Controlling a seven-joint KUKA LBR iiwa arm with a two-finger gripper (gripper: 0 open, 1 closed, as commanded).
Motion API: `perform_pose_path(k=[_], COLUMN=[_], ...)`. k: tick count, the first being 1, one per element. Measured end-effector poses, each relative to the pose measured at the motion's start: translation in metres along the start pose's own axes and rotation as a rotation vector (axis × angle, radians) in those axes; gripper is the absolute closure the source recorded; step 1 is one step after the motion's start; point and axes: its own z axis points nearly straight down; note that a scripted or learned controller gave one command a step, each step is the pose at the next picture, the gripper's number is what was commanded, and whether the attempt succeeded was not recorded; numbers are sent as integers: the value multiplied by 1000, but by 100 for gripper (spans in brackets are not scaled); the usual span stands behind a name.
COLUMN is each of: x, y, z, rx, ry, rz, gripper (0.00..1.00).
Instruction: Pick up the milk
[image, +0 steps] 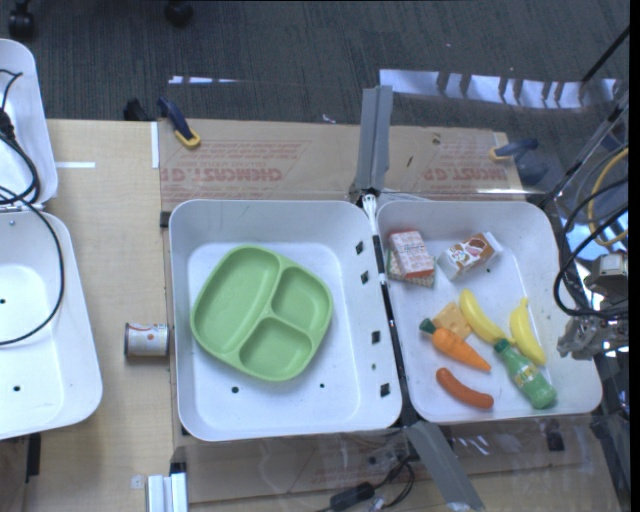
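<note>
The milk (471, 254), a small white and red carton, is seen lying on its side in the upper middle of the right bin (545, 225), tilted slightly and well apart from the other items, which is judged to leave room for fingers on either flank. Just to its left a brown and red box (410, 256) is laid flat near the bin's upper left corner; a gap is kept between the two.

The end effector (583, 338) is found at the right edge of the frame, over the right rim of the same bin, surrounded by dark and yellow cables. Whether it is spread or pressed together cannot be told, since it is small and blurred against the clutter. Nothing is seen to be held by it.

Lower in the right bin, food toys are clustered: two bananas (505, 325), a carrot (460, 347), a sausage (465, 389) and a green bottle (527, 377). These are placed between the end effector and the lower bin area, yet the path toward the milk across the upper part of the bin is judged to be open.

In the left bin (190, 300) a green divided plate (262, 313) is set near the centre. A small can (147, 340) is left on the counter (110, 250) beside that bin's left wall.
</note>
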Motion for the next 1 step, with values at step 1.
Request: perform_pose_path(k=[1], x=[-30], y=[12], z=[-47], rx=[3], ry=[0], rz=[-12], gripper=[100])
